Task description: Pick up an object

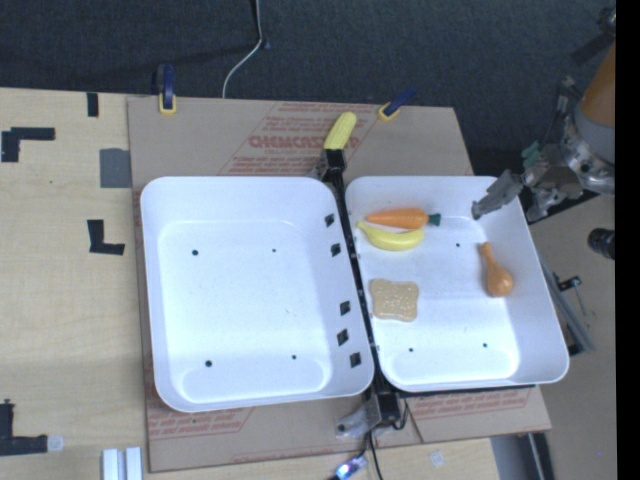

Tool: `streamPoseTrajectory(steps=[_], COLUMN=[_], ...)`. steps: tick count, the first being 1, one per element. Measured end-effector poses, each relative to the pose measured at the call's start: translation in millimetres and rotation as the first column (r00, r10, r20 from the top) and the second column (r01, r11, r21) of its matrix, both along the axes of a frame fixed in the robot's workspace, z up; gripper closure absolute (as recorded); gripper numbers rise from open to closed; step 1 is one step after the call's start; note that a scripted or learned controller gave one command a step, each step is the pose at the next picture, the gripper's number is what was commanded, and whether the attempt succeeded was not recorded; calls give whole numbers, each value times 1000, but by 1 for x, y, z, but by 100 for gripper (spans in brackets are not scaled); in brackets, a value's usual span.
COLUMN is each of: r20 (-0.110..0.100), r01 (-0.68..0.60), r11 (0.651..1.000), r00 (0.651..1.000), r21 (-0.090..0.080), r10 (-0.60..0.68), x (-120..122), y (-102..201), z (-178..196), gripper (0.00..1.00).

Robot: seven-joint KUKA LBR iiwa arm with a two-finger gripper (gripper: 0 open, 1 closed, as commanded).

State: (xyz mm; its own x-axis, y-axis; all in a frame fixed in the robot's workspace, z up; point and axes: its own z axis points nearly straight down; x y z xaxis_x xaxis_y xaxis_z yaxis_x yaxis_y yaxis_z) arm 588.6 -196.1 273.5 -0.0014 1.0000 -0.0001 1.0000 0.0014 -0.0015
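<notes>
The right bin [520, 368] holds an orange carrot with a green top [398, 218] and a yellow banana [392, 236] just under it, touching. A tan slice of bread [394, 299] lies flat near the bin's left wall. An orange drumstick-shaped piece [495, 272] rests by the right wall. My gripper [514, 199] hangs over the bin's upper right corner, above and slightly right of the drumstick piece. It is open, and one grey finger [493, 196] points down-left with nothing between the fingers.
The left bin [160, 298] sits beside the right one, joined along a black clipped seam [347, 268]. Both rest on a cardboard sheet [270, 138] held by a yellow clamp [338, 133] at the back. The arm's body [590, 138] stands past the right bin's edge.
</notes>
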Motion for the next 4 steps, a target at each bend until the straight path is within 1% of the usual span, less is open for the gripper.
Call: streamPoseTrajectory(steps=[1, 2, 3, 4], r20=[-14, 0, 6, -5], r01=[6, 0, -4, 4], r11=[1000, 1000, 1000, 1000], r00=[1000, 1000, 1000, 1000], r21=[4, 0, 0, 0], r10=[-6, 0, 4, -4], x=[-66, -60, -23, -65], y=[-29, -27, -1, -29], z=[-112, -96, -56, -96], gripper=[0, 100, 100, 100])
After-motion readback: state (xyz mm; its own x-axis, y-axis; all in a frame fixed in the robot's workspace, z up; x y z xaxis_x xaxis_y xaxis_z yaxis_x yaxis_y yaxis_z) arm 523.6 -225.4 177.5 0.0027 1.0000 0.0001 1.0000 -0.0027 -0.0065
